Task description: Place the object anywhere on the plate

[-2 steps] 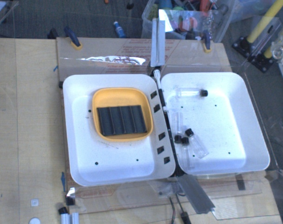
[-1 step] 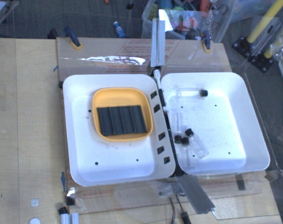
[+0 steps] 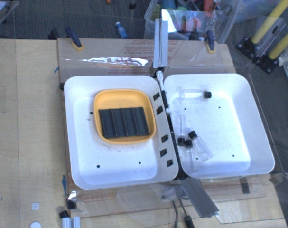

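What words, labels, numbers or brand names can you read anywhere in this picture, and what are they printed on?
None can be read.
Red print on the clear sheet behind the left bin: washed out by glare and too blurred to read.
The yellow plate, the dark ridged object lying on it and the clear vials in the right bin: no lettering visible.

ridged block (image 3: 124, 122) on plate (image 3: 101, 101), left bin (image 3: 82, 170)

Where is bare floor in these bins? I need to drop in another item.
Left bin: bare strip below the yellow plate, which a dark ridged block covers. Right bin: right half bare; clear black-capped vials crowd its left side.
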`<action>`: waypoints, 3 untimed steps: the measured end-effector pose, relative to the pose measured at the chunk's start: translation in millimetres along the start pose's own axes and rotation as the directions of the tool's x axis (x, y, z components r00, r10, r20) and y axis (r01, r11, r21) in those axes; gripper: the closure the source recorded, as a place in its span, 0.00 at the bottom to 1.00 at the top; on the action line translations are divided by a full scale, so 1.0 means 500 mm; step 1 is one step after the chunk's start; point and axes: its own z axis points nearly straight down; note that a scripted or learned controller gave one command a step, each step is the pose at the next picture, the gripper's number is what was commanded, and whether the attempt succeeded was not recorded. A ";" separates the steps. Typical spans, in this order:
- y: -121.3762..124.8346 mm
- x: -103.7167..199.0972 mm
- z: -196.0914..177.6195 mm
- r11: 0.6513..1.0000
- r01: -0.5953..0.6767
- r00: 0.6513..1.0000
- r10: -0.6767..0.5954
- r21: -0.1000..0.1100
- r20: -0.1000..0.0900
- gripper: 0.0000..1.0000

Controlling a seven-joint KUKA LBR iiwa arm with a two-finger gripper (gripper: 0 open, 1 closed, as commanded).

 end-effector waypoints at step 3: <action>0.123 0.124 0.002 0.614 0.789 0.614 -0.789 -0.005 0.002 1.00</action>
